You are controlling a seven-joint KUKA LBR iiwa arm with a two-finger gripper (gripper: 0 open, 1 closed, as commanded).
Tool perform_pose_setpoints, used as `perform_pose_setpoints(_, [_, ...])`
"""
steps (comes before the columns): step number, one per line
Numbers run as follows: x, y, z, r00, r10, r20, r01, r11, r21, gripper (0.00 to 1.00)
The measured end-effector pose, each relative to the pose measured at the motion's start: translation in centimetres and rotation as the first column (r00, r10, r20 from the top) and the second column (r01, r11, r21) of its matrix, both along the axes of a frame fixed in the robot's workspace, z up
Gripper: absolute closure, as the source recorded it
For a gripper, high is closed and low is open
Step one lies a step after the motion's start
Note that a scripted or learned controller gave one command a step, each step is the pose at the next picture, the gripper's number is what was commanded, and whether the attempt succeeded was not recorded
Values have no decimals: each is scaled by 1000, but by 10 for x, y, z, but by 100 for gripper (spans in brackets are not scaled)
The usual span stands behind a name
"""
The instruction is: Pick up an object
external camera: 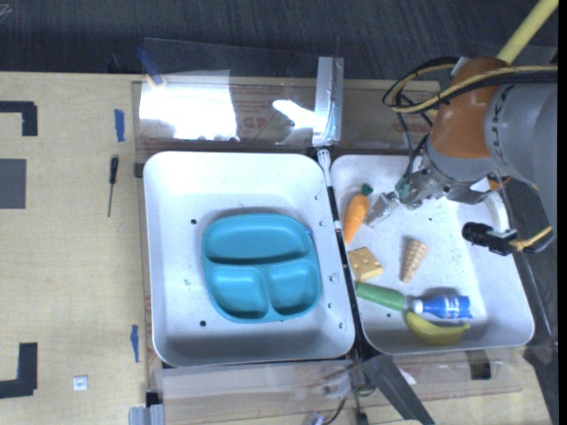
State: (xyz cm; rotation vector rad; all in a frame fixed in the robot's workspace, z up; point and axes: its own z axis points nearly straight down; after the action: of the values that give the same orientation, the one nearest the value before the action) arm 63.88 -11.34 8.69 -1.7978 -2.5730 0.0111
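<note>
Over the right bin [509, 312] the gripper [387, 207] hangs with fingers slightly parted, nothing between them, tips just right of the orange carrot [355, 215]. Near it lie one cracker [365, 262], one cone [413, 258], one green cucumber [382, 296], one blue-labelled bottle [442, 306], one yellow banana [436, 328], all loose and apart from the fingers. Left bin [168, 237] holds one blue divided tray [260, 266].
</note>
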Motion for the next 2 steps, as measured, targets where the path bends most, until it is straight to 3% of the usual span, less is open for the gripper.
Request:
perform_pose_setpoints(1, [-49, -16, 12, 1000, 17, 8, -17, 1000, 4, 0])
perform_pose_setpoints(2, [-93, -23, 1, 992, -124, 13, 124, 992, 5, 0])
